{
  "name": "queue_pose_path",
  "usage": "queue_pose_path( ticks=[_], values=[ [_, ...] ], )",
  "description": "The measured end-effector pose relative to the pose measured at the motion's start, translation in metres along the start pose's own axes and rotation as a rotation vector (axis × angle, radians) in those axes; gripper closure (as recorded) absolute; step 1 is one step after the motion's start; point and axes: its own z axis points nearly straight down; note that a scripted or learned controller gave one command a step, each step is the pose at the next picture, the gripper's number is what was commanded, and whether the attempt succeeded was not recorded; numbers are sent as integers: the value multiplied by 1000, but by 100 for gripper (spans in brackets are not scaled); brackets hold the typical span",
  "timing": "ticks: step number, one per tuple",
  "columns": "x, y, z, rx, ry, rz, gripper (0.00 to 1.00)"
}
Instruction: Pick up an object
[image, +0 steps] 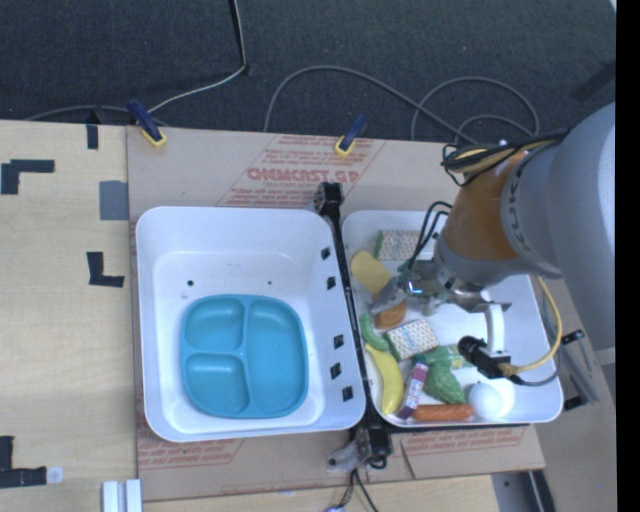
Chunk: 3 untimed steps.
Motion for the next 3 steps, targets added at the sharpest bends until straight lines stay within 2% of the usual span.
queue_pose_path(
  ticks=[2, 3],
  values=[
    [3, 11, 0, 3, 0, 2, 0],
    [2, 25, 1, 5, 2, 1, 0]
  ],
)
